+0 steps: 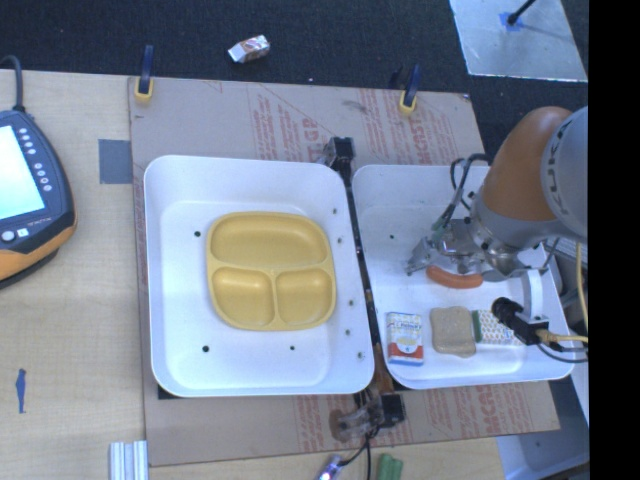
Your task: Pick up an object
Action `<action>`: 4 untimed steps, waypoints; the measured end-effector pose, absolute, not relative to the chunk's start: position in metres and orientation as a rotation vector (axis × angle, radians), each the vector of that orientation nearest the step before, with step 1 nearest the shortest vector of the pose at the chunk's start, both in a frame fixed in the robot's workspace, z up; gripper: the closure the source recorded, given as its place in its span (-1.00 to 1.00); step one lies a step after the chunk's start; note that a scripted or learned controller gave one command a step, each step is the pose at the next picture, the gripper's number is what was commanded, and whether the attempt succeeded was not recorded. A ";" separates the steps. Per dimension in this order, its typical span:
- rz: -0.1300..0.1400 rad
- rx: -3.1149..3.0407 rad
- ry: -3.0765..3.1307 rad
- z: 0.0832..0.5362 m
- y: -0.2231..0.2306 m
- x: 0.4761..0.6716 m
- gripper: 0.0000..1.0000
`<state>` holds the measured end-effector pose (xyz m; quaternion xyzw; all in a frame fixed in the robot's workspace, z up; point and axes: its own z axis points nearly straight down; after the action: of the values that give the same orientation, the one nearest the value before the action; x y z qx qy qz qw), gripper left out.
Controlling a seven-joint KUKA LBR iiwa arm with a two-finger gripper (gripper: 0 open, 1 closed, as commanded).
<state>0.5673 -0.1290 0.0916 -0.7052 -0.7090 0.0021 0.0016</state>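
Note:
My gripper (pixel 447 259) is low in the right bin (pixel 400 193), near its middle. An orange sausage-shaped object (pixel 457 279) lies right under it, partly covered by the gripper body, and I cannot make out whether it is gripped. Along the bin's front edge lie a small white and orange carton (pixel 404 336), a tan sponge-like block (pixel 453 331) and a green and white item (pixel 491 327).
The left bin (pixel 180 268) holds a yellow divided plate (pixel 270 269). A teach pendant (pixel 28 196) rests on the bench at far left. Clamps (pixel 145 80) hold the cardboard sheet at the back. The grey and orange arm (pixel 530 183) covers the right bin's right side.

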 end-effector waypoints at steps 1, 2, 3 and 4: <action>0.008 -2.212 -2.225 0.102 -0.130 0.567 1.00; 0.009 -2.211 -2.226 0.102 -0.130 0.567 -1.00; 0.005 -2.215 -2.223 0.092 -0.158 0.557 -1.00; 0.006 -2.213 -2.224 0.102 -0.159 0.558 1.00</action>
<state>0.5575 -0.1587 0.1020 -0.7053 -0.7089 0.0020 0.0023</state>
